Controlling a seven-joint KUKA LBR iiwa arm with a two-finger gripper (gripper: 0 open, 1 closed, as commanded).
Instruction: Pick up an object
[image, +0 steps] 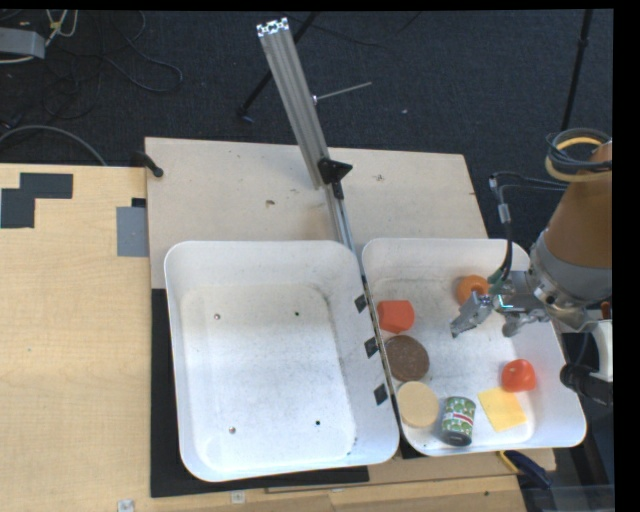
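The right bin (430, 258) holds several objects: a red-orange block (396, 316) near its left wall, a brown disc (407, 357) below it, a tan disc (418, 404), a green-labelled can (458, 420), a yellow block (502, 409), a red ball-like item (518, 375) and an orange item (471, 289). My gripper (482, 315) hangs over the middle right of this bin, just below the orange item and above the red one. Its fingers look spread with nothing between them.
The left bin (190, 300) sits beside the right one, sharing a divider with black clips (370, 345). A slanted metal rail (305, 130) crosses the bench behind the bins. The arm (580, 240) reaches in from the right.
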